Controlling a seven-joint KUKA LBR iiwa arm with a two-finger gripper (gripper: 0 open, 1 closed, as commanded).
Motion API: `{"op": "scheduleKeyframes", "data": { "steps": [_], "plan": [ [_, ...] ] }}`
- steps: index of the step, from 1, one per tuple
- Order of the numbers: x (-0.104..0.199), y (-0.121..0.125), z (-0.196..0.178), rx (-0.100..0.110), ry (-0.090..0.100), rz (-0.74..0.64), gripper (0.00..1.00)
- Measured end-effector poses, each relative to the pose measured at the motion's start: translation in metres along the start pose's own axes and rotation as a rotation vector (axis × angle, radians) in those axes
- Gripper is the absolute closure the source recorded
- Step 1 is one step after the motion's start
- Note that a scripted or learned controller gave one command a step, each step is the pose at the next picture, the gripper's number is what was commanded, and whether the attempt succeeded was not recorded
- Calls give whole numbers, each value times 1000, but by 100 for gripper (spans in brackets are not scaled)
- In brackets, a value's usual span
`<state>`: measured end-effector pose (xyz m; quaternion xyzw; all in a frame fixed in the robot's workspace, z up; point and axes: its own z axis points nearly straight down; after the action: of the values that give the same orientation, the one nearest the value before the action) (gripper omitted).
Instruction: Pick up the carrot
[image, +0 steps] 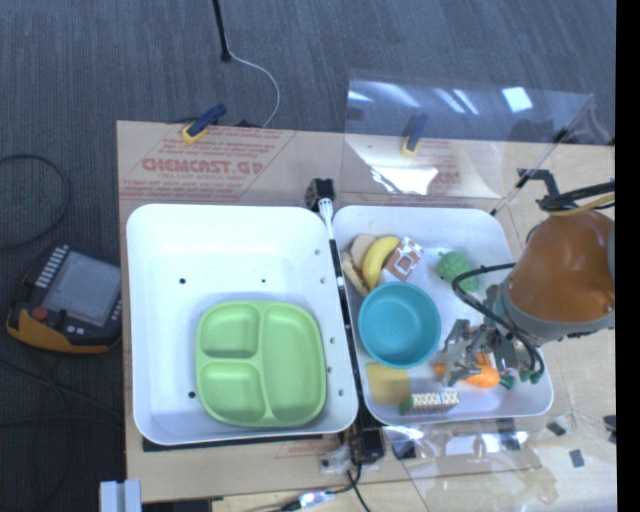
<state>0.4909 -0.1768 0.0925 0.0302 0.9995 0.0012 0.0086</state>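
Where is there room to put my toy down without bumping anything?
The left bin has bare white floor above and left of the green divided plate. The right bin is crowded: banana, blue bowl, carrot and the tool fill it, leaving just a thin strip along its top edge.

One fixed camera looks down from above the bench at a slant, far enough back to take in both white bins (150, 300) side by side, the surrounding board and dark floor; the arm (565, 275) enters from the right
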Motion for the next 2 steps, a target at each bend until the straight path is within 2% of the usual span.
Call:
{"op": "scheduleKeyframes", "data": {
  "steps": [1, 2],
  "plan": [
    [-3, -29, 0, -7, 1, 192, 0],
    [-2, -40, 0, -4, 5, 515, 0]
  ]
}}
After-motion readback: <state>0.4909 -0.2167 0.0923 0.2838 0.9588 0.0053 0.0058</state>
